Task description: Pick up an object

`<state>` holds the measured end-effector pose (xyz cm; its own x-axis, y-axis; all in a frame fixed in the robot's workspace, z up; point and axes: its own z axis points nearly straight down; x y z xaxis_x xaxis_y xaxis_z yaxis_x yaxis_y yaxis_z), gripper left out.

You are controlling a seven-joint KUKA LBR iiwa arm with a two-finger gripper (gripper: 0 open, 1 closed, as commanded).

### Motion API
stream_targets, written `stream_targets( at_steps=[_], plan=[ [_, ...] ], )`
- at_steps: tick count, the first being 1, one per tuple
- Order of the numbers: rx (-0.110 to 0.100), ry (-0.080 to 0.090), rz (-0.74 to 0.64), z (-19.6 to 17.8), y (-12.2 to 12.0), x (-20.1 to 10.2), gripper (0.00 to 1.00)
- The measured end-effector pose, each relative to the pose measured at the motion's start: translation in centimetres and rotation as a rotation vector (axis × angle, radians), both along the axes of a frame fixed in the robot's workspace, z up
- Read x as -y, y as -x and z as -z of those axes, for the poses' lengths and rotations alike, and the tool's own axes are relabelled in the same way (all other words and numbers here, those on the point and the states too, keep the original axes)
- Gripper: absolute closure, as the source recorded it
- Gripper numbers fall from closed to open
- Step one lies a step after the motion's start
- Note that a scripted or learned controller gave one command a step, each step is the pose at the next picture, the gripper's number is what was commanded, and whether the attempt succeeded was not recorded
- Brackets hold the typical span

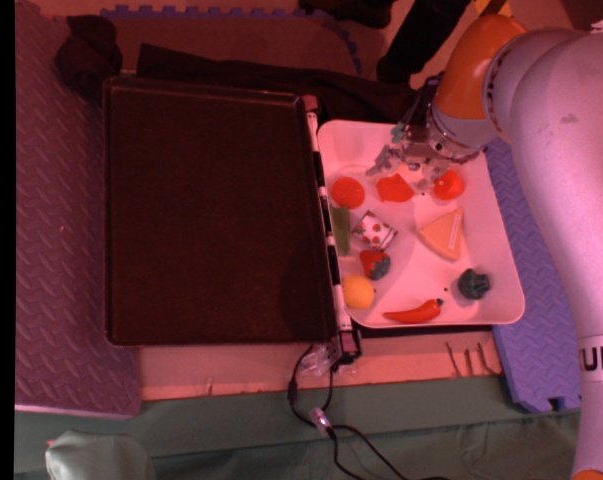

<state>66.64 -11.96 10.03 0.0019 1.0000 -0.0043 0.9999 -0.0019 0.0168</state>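
The right white bin (501,258) holds several small toys. Among them are an orange-red disc (347,192), a red piece (394,189), a red-orange ball (448,184) and a yellow wedge (443,234). A white box with red dots (373,231), a green stick (340,224), a red-and-dark berry (375,263), a yellow lemon (358,291), a red chili (413,312) and a dark green lump (473,284) lie nearer the front. My gripper (411,158) hangs over the bin's far side, just above the red piece and the ball. Nothing is visibly held.
The left bin (211,208) looks dark all over. A rail with a cable (326,258) runs between the bins, and wires (321,418) trail off the bench's front. Blue foam mats (531,368) lie to the right. A person's legs (411,8) stand beyond the bench.
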Motion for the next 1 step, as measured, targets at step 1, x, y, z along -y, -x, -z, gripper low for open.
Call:
stream_targets(
  at_steps=[1],
  plan=[
    [0.018,0.005,0.002,-1.64,-0.42,0.16,1.00]
  ],
)
